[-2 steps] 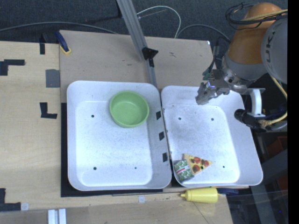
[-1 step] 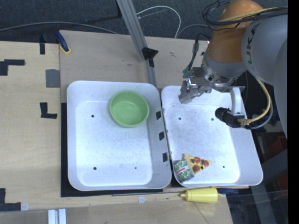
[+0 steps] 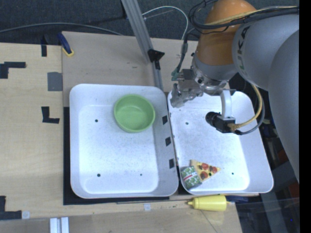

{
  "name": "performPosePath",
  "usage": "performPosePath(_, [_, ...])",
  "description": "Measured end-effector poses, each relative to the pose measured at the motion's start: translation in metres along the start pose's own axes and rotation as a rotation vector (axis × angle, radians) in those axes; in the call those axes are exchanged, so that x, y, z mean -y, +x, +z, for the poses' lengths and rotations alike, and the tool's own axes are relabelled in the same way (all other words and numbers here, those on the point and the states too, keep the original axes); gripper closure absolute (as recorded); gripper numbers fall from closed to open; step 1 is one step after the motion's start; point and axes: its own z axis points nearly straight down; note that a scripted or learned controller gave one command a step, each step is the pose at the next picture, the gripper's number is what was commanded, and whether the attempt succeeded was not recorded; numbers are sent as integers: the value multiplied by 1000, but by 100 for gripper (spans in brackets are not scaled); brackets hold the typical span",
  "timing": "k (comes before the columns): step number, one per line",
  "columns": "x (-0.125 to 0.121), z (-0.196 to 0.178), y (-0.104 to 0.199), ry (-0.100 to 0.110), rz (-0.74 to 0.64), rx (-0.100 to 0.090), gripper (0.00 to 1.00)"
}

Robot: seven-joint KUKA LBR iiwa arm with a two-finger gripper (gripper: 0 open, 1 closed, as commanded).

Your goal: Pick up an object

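While the grey arm (image 3: 272, 42) with its orange band (image 3: 221, 21) reaches in from the right, the end effector (image 3: 181, 97) hangs over the far left corner of the right bin (image 3: 243, 144), near the divide between the 2 bins. Whether it is spread or pressed together cannot be told from this angle, and nothing can be seen between its tips.

The left bin (image 3: 87, 144) holds a green bowl (image 3: 134, 112), round, shallow and pale green, sitting upright in the bin's far right part, close to the wall shared with the other bin.

In the near left corner of the right bin lie 2 small objects touching each other: a green packet (image 3: 190, 176) with a printed pattern and a flat wedge shaped like a pizza slice (image 3: 206, 169), yellow with red spots.

A yellow bottle (image 3: 210, 203) lies on its side on the desk (image 3: 29, 130), just outside the near rim of the right bin.
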Motion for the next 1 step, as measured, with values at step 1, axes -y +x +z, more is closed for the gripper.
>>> performPosePath(1, [7,21,52,3,1,1,100])
